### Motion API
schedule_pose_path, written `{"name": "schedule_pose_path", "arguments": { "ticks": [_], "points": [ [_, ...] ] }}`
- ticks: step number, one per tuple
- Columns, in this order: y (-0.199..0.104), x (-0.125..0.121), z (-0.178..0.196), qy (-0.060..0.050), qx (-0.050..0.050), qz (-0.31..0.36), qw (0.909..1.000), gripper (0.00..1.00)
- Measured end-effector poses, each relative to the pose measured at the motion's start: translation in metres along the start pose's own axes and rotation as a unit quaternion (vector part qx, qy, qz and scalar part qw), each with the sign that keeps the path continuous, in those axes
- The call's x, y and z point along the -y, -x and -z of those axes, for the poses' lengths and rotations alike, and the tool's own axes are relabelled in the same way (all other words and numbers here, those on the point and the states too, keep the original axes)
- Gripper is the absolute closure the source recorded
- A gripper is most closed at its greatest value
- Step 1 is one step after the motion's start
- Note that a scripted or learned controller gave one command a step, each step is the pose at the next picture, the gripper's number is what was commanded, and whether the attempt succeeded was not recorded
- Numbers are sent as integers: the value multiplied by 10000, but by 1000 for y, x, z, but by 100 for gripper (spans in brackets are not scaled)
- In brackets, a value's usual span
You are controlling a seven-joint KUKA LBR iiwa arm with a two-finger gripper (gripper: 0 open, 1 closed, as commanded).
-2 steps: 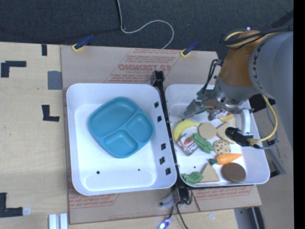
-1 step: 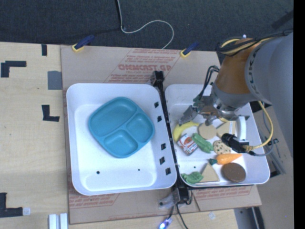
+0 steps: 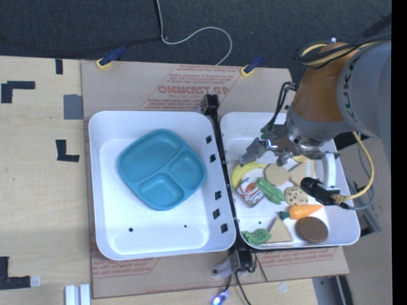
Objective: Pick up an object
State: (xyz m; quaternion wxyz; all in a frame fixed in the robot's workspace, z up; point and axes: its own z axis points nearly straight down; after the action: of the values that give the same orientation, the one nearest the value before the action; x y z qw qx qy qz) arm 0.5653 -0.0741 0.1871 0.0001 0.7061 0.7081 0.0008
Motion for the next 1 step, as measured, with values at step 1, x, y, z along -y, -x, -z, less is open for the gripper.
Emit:
{"name": "schedule_pose_path", "arguments": {
  "ticks": [1],
  "points": [
    [-16,-18,-3,-10,2,4,10000,0]
  ]
}}
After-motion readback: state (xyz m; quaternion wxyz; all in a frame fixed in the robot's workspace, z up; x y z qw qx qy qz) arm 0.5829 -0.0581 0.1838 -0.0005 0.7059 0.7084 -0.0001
